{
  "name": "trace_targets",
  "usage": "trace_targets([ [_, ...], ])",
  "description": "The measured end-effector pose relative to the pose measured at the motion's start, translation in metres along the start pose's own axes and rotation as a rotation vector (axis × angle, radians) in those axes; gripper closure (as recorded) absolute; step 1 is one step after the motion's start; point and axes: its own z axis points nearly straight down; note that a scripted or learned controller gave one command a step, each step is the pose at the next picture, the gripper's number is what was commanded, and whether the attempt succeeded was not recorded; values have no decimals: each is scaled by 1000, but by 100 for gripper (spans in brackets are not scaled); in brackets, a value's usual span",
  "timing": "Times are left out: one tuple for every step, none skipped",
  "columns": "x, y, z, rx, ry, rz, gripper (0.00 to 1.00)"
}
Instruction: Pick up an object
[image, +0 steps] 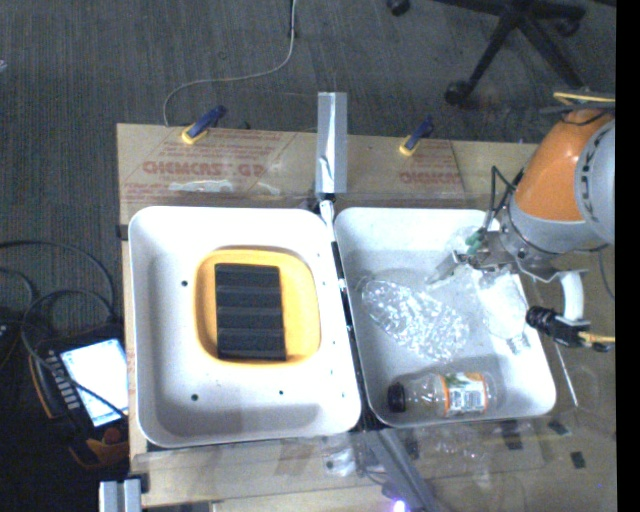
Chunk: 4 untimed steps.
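My gripper (462, 258) hangs low over the back right part of the right bin (400, 216), beside some clear plastic (500, 300). The view does not let me see whether anything is held. A crumpled clear plastic package (410, 315) lies in the middle of that bin. Along the bin's front wall a small bottle (445, 393) with amber liquid and a dark cap lies on its side. In the left bin (160, 330) sits a yellow tray (306, 300) holding a black ridged block (250, 310).
The grey arm with its orange band (560, 180) comes in over the right bin's right edge. An upright metal post (331, 140) stands behind the seam between the bins. Two clamps (203, 123) (417, 135) hold the back board. A tablet (90, 375) and cables lie on the floor at left.
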Motion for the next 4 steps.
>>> trace_targets([
  [-13, -36, 59, -15, -2, 6, 0],
  [-37, 10, 38, -2, 8, 124, 0],
  [-40, -4, -177, -3, -3, 316, 0],
  [-16, -54, -87, 2, -1, 446, 0],
])
